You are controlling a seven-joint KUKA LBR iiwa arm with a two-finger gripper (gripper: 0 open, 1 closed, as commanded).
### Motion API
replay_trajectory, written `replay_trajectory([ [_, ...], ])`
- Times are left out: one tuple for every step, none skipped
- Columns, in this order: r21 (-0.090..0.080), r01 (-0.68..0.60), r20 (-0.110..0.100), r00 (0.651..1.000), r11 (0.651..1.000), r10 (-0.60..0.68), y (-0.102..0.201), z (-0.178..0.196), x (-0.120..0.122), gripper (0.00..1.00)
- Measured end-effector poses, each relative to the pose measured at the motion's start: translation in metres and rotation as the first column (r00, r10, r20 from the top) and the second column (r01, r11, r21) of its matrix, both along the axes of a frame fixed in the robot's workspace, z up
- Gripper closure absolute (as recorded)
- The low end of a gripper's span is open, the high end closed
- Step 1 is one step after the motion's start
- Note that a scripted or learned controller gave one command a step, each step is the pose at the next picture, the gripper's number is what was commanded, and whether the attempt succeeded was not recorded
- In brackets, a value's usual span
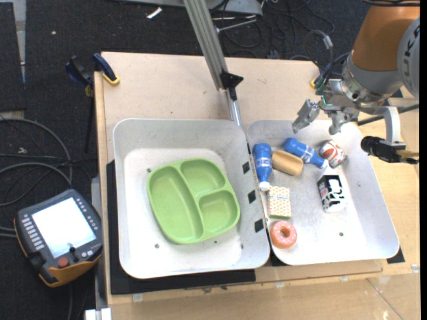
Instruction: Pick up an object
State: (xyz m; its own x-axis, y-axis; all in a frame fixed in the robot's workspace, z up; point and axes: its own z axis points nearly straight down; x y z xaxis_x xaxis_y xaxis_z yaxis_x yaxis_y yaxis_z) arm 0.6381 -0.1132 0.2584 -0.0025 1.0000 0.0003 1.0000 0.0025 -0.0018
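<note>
The gripper (321,119) hangs above the far edge of the right bin (373,209), its two grey fingers (305,117) spread apart with nothing between them. Just below and in front of it lies a cluster of small things: a blue bottle with a white cap (301,150) lying on its side, touching a tan, bun-like roll (287,163), and beside them a small red and white can (331,153) almost straight under the gripper. Farther toward the camera from the gripper sits a black and white box (331,192), tilted slightly. Off to the gripper's left, along the bin's inner wall, a second blue bottle (261,164) lies lengthwise with its white cap pointing toward the camera; below it rest a pale speckled square packet (279,202) and a pink, frosted doughnut (284,234). Well to the left of the gripper, the left bin (133,145) holds a green divided plate (193,200) with three compartments. Both bins rest on the tan surface (167,85).
</note>
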Motion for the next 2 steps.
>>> replay_trajectory([
  [0.000, 0.000, 0.000, 1.000, 1.000, 0.000, 0.000, 0.000, 0.000, 0.00],
  [0.000, 0.003, -0.004, 1.000, 1.000, -0.003, -0.004, -0.045, 0.003, 0.00],
])
